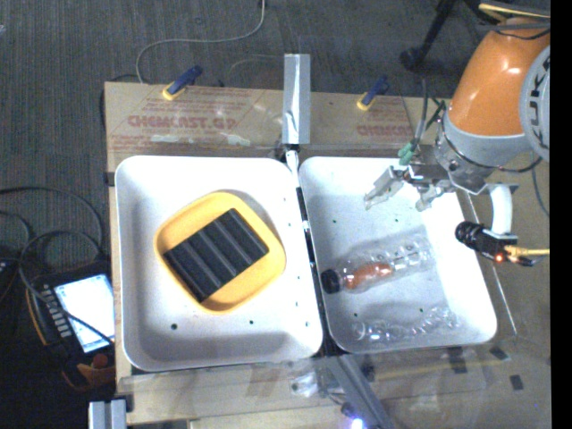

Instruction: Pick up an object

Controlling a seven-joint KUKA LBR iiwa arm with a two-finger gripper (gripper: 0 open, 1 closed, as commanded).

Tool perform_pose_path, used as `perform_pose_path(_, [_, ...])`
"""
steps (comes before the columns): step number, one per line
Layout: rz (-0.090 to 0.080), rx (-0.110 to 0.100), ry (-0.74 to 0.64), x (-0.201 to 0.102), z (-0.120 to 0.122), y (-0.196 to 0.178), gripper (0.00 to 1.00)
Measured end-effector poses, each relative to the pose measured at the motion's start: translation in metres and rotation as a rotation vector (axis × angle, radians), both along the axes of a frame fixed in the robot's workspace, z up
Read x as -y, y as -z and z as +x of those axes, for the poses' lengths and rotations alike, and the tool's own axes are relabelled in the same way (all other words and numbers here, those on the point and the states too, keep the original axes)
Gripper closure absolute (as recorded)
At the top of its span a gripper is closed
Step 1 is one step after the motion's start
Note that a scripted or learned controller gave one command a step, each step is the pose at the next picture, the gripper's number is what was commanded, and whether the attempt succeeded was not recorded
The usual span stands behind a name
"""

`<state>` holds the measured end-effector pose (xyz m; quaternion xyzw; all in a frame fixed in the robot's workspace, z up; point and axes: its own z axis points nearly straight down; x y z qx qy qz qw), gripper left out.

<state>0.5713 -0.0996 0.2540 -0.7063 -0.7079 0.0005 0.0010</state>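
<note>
The gripper (399, 192) hung over the far part of the right bin (476, 280), its two fingers spread apart with nothing between them. Below it in the view, nearer the camera and a little toward the left bin (134, 266), a clear plastic bottle (375, 271) lay on its side on the bin floor, its dark cap pointing toward the divider and an orange tint showing in its middle. Nearer the camera than that, well apart from the gripper, a crumpled piece of clear plastic (407, 323) rested along the bin's near wall. Far off to the gripper's left in the view, across the divider, a yellow tray-like object with a black ribbed top (220, 250) lay in the left bin.
</note>
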Motion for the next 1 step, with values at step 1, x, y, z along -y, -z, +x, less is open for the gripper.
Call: perform_pose_path(1, [0.001,0.004,-0.112,-0.0063,-0.009,0.1593,0.0])
